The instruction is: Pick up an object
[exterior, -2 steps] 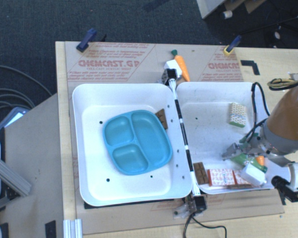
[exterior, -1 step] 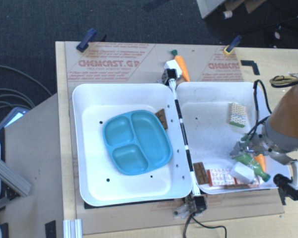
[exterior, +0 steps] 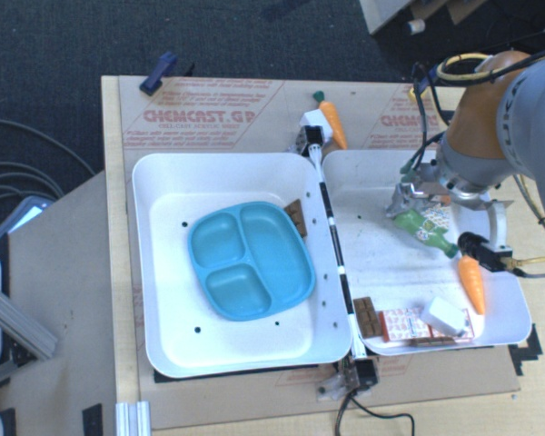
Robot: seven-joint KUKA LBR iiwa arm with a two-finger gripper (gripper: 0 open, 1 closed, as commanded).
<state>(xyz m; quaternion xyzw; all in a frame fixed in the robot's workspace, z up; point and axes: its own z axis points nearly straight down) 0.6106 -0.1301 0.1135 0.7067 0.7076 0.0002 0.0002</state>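
Dark carpet surrounds my brown-papered bench with its two shallow white bins. Deep in the right bin (exterior: 372, 243) lies a green crinkled packet (exterior: 426, 226), and my gripper (exterior: 416, 194) sits low at its upper end, seemingly touching it. Whether it grips anything I cannot tell. My worry: the slick packet could slide away, or I nudge the plastic orange carrot (exterior: 472, 285) just beside it. Well apart, the left bin (exterior: 154, 243) holds a blue divided plate (exterior: 250, 260).
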